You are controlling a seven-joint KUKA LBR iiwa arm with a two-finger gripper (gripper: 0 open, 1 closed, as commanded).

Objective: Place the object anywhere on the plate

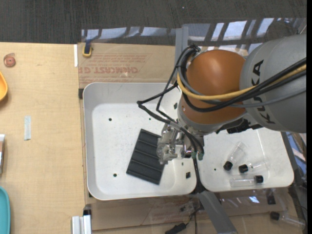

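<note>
White left bin [97, 130], ridged black plate [146, 156] inside (hand [168, 150] just beside).

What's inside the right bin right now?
The right bin holds clear tubes with black caps near its front. The arm covers the bin's back and left parts, so anything there is hidden.

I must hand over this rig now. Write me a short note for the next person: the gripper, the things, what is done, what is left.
Gripper: low over the left bin, at the right edge of the black ribbed plate. Open or shut cannot be judged.
Things: the plate lies tilted in the left bin. Three clear tubes with black caps lie in the right bin.
Done: nothing lies on the plate.
Left: put one object on the plate.
</note>
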